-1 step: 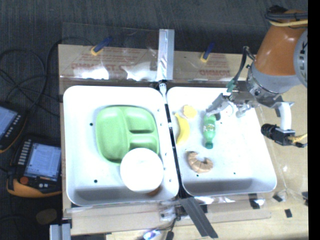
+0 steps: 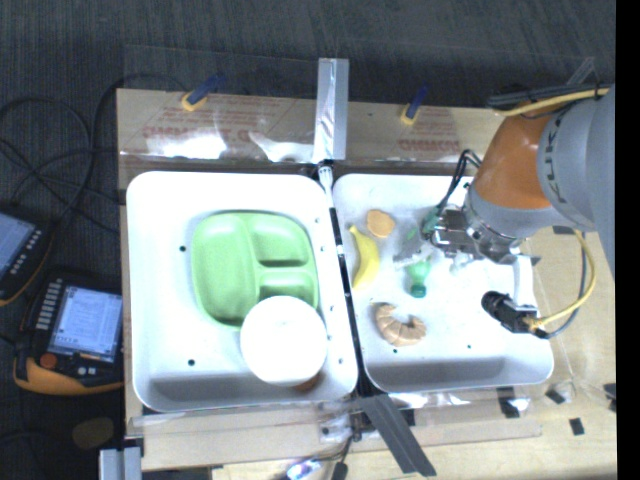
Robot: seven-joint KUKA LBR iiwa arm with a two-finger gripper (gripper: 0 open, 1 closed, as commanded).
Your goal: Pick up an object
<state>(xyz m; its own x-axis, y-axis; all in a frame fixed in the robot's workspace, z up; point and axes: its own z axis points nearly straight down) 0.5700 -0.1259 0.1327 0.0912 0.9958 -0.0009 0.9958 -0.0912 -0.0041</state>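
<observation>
While the grey arm (image 2: pixel 560 168) is reaching in from the right, its jaws (image 2: pixel 432 230) are hanging over the upper middle of the right bin (image 2: pixel 500 363), and whether they are released or clenched I cannot tell, since the wrist is covering them from above.

Four small things are lying in the right bin: one yellow banana (image 2: pixel 364 256) pressed along the left wall, one round orange piece (image 2: pixel 380 223) just above it, one green item (image 2: pixel 418 278) near the middle just below the jaws, and one croissant-shaped pastry (image 2: pixel 400 326) lower down. The green item is sitting nearest the jaws, apart from the banana and the pastry. Open floor is showing along the bin's lower edge and in its lower right corner, where a black part of the arm's tooling (image 2: pixel 505 310) and a yellow cable (image 2: pixel 572 303) are hanging.

Two things are filling much of the left bin (image 2: pixel 150 298): one green divided tray (image 2: pixel 255 263) and one white round lid-like disc (image 2: pixel 284 340) overlapping the tray's lower right corner. Bare white room is lying along that bin's left and bottom edges.

Two bins are sitting side by side on the table (image 2: pixel 590 368), walls touching. Faint red printing on the board behind them is too blurred to read.
</observation>
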